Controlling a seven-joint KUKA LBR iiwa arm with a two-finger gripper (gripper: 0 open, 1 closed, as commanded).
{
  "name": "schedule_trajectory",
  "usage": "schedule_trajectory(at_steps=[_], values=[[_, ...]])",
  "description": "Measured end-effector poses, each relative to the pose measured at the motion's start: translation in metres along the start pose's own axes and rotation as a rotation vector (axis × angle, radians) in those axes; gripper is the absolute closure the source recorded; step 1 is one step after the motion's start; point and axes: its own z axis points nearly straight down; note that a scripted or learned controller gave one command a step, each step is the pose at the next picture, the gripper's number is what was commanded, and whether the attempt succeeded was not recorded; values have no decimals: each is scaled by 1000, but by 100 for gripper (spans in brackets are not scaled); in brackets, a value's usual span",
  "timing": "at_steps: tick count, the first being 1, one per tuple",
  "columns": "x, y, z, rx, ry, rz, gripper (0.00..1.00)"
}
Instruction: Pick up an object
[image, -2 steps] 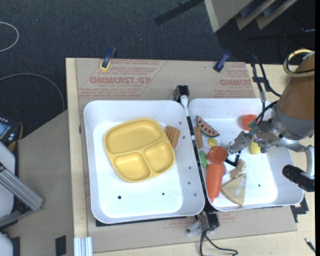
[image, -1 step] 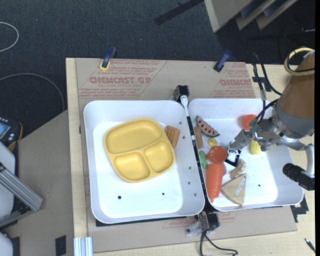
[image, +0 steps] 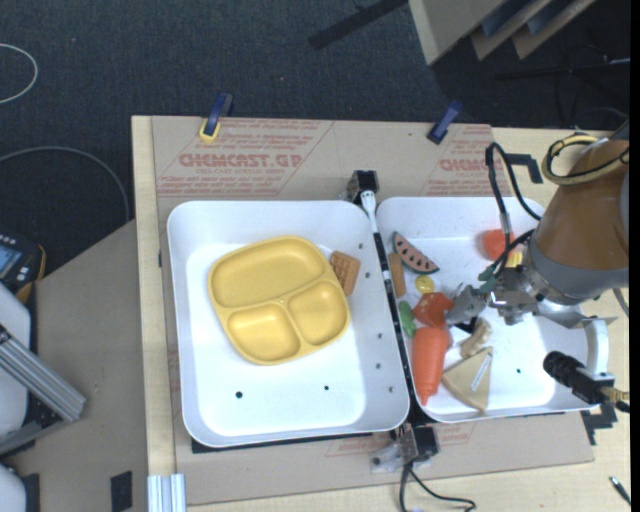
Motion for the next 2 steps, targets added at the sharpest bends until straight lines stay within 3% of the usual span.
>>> schedule_trajectory(at_steps=[2], values=[[-1, 4, 74, -6, -2, 1, 0]])
